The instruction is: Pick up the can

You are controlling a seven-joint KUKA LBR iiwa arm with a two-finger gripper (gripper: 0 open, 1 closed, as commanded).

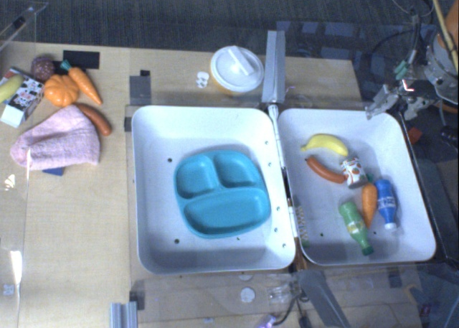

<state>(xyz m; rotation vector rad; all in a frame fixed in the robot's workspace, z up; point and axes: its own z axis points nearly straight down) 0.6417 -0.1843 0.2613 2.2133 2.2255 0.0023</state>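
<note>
The can [352, 171] is small, white with red markings, and lies in the middle of the right bin [405, 247]. It touches the right end of a red sausage [323, 169] and sits just above a carrot [368, 203]. My gripper [396, 107] hovers over the bin's far right corner, well above and to the right of the can. Its two grey fingers stand apart, open, with nothing between them.
A banana [326, 144], a blue bottle [386, 203] and a green bottle [355, 226] share the right bin. The left bin [154, 197] holds a blue divided plate [221, 191]. A white lidded bowl [237, 68] stands behind the bins, and a pink cloth [57, 141] and toy food lie at far left.
</note>
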